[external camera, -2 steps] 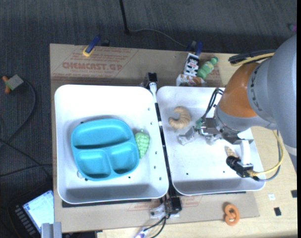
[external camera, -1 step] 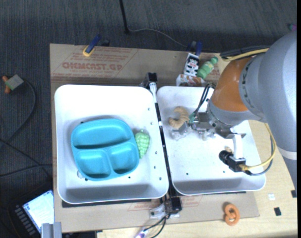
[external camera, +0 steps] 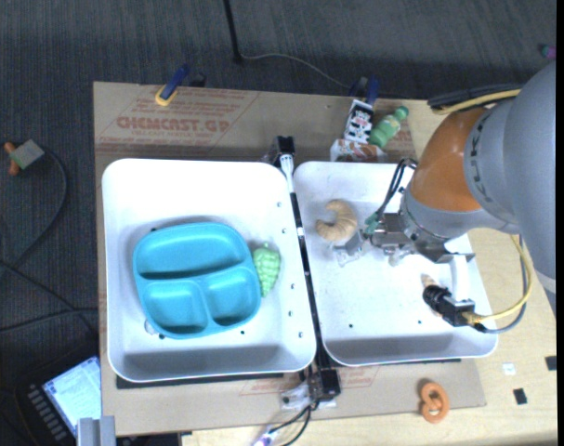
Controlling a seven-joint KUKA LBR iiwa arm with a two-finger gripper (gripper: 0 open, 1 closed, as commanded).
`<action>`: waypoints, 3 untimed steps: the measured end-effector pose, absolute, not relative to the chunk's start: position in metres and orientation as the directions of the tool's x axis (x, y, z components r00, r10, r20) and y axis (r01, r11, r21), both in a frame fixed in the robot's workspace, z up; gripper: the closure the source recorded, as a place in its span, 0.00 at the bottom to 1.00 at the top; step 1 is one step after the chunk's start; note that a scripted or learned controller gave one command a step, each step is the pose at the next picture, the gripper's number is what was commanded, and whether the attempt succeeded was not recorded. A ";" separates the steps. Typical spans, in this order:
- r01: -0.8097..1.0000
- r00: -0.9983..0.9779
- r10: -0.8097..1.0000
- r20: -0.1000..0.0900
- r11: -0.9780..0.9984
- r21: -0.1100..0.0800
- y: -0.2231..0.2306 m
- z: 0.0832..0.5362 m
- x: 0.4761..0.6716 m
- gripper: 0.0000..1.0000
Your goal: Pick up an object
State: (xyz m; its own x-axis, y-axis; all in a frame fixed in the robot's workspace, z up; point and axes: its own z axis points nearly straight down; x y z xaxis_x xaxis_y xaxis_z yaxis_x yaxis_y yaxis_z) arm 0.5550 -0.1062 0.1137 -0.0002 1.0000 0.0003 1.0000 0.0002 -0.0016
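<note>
The croissant point(external camera: 337, 221), the likeliest target, lay in the upper-left part of my right bin point(external camera: 393, 347), close to the wall shared with the left bin point(external camera: 198, 365). My gripper point(external camera: 382, 235) hung at about four o'clock from it, just beside it but apart; whether it was open or closed I could not tell, and nothing was seen held. Risk, as I judged it: closing from this offset could nudge the curved pastry toward nine o'clock against the wall, or pinch only its tip so that it slipped on lifting. In the left bin, a blue divided tray point(external camera: 193, 277) had a green toy point(external camera: 267, 268) touching its three-o'clock edge. On the tabletop point(external camera: 523, 379), an orange ring point(external camera: 434, 400) lay at the bin's five o'clock.
</note>
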 end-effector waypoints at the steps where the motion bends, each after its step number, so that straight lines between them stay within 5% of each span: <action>1: 1.000 0.001 1.000 -0.001 -0.001 -0.002 -0.151 0.100 0.556 0.00; 2: 1.000 0.000 1.000 -0.005 0.000 0.006 -0.099 0.088 0.563 0.00; 3: 1.000 0.001 1.000 -0.007 -0.001 0.009 -0.100 0.098 0.563 1.00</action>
State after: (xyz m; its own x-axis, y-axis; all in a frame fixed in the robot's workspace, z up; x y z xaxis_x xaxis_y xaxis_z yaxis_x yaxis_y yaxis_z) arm 0.5635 -0.1001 0.0983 0.0007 1.0000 -0.0070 1.0000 -0.0007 0.0086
